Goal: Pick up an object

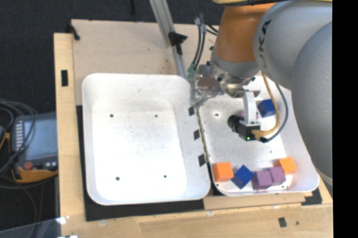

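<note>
My gripper (pixel 200 91) hangs low over the far left corner of the right bin (pixel 221 136), close to the wall between the two bins. Several blocks lie along that bin's near edge: an orange block (pixel 223 171), a blue block (pixel 243 176), two purple blocks (pixel 263 180) (pixel 277 175) and a second orange block (pixel 288 164). Another blue block (pixel 267 108) sits farther back, partly hidden by the wrist's cables. The gripper is well away from the near row of blocks.
The left bin (pixel 140 136) is a wide white tray with a speckled floor. A slanted metal rail (pixel 159 8) rises behind the bins. The grey arm and its orange band (pixel 240 24) cover the right bin's far right side. A black camera unit (pixel 241 126) hangs under the wrist.
</note>
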Available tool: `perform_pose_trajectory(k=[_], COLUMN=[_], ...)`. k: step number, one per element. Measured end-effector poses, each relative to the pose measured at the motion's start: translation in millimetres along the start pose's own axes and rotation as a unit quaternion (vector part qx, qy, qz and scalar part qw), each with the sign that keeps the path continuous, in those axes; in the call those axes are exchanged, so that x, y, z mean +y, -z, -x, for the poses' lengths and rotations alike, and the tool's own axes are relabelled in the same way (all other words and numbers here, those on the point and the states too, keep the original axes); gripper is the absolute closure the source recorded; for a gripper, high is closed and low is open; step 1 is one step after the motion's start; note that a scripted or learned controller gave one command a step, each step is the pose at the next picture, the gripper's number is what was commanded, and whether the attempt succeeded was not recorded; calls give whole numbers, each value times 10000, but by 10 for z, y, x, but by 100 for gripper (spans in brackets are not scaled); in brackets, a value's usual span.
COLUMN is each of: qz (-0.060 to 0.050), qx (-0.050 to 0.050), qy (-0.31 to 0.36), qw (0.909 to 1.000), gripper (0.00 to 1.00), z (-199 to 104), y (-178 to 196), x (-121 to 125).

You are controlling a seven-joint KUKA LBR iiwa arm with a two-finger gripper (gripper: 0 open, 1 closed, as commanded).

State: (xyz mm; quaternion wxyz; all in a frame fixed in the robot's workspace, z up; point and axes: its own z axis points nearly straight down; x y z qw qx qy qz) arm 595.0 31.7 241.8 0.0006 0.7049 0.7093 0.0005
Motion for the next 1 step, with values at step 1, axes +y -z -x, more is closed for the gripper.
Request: perform_pose_trajectory(k=[1], qz=[1], qx=[11], qy=[10], qw=[10000], gripper=[100], z=[-549], y=[87], x=[64])
